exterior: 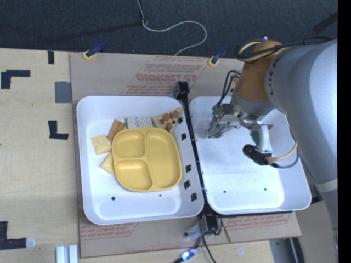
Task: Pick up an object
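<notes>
A yellow divided plate [147,159] lies in the left bin [93,201]. Around its upper and left edge lie small flat pieces: a pale yellow cracker [101,144], an orange-brown piece [115,128], a speckled green-white piece [138,123] and a pizza-like slice [170,118]. My gripper [215,129] hangs low over the upper left part of the right bin [247,199], close to the divider between the bins. I see nothing between its fingers from here.
The grey arm with its orange band [258,81] fills the right side above the right bin. A black cable end [258,154] hangs over that bin's middle. A white wire [175,29] lies beyond the cardboard base.
</notes>
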`<state>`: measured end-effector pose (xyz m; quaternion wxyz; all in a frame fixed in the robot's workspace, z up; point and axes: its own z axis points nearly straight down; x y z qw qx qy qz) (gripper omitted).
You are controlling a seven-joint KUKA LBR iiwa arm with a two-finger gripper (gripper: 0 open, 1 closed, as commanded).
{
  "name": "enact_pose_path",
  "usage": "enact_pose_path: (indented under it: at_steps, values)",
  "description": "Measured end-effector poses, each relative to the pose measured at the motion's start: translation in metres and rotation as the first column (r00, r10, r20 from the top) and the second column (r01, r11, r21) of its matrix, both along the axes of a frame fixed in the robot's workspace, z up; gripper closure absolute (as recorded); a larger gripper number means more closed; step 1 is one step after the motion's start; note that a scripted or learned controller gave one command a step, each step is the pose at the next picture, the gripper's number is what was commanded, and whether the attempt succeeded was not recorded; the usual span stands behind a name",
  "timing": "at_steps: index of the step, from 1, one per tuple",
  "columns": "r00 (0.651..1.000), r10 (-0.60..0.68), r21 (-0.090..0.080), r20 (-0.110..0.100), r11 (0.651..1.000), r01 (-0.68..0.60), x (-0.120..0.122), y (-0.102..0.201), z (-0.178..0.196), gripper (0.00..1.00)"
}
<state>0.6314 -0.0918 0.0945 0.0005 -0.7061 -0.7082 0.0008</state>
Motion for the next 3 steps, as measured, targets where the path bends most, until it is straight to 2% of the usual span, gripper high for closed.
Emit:
enact_pose_path:
  at_steps: [2, 3]
  values:
    - [1.000, -0.003, 0.000, 0.007, 1.000, 0.003, -0.007, -0.010, 0.119, 1.00]
    - [1.000, -0.002, 0.001, 0.001, 1.000, 0.002, -0.007, -0.009, 0.130, 1.00]
